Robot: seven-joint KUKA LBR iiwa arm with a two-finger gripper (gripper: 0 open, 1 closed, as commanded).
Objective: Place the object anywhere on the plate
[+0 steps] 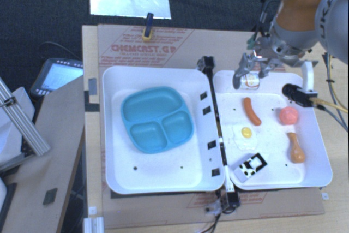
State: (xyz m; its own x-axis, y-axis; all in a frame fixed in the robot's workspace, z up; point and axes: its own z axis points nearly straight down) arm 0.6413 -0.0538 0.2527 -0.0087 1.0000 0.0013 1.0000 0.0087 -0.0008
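Observation:
A blue plate (pixel 158 120) with three compartments lies in the left bin (pixel 117 172). My gripper (pixel 251 78) hovers over the back left corner of the right bin (pixel 316 169), well to the right of the plate. A small white and orange object (pixel 252 81) shows between its fingers, which are closed against it. The object hangs above the bin floor.
On the right bin's floor lie a red sausage (pixel 251 111), a fried egg (pixel 246 135), a pink ball (pixel 289 115), an orange drumstick (pixel 296 149) and a black-and-white block (pixel 251 165). A black divider strip (pixel 214 117) runs between the bins.

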